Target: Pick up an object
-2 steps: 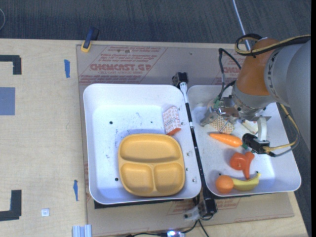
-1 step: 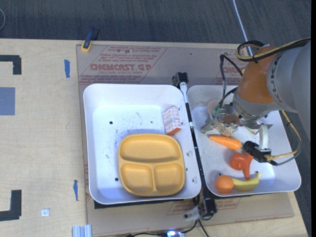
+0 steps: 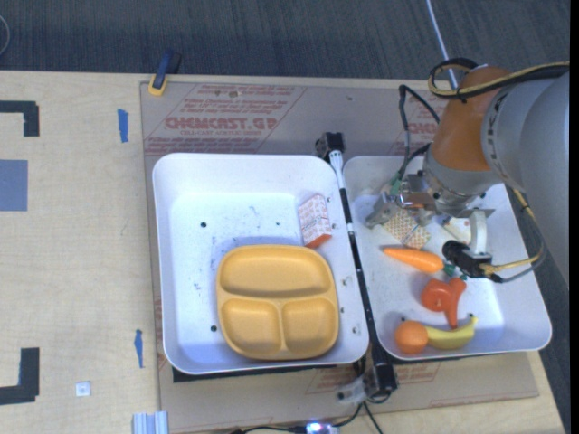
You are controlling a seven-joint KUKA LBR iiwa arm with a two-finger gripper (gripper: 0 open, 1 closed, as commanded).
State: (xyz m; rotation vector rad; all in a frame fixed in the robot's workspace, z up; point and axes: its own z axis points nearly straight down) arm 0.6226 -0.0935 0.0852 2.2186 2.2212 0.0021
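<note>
Grey arm's two-finger gripper sits low in the right white bin, over a pale waffle-patterned cracker piece — can't tell how the fingers stand or whether they have hold of anything. Nearby: orange carrot, red pepper, yellow banana, small orange fruit. Left white bin — yellow sectioned plastic tray, red-and-white carton.

cardboard sheet, far side under the bins | red print, large word reads roughly "CHEMCAST" | smaller lines above and below too blurred to read
</note>
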